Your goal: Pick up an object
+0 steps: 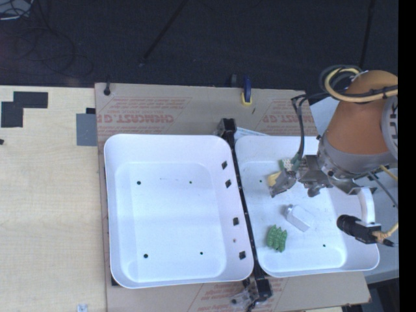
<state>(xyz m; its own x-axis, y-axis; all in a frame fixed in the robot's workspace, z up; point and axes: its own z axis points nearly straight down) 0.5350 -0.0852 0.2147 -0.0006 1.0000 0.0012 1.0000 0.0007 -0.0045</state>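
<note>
Arm [356,135] reaching from right, gripper [283,184] low over right bin [325,259], finger state unclear.

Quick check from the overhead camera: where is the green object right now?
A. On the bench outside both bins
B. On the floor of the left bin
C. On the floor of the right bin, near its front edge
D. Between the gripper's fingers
C: the green object lies on the floor of the right bin toward its front edge, apart from the gripper, which is farther back in the same bin.
</note>
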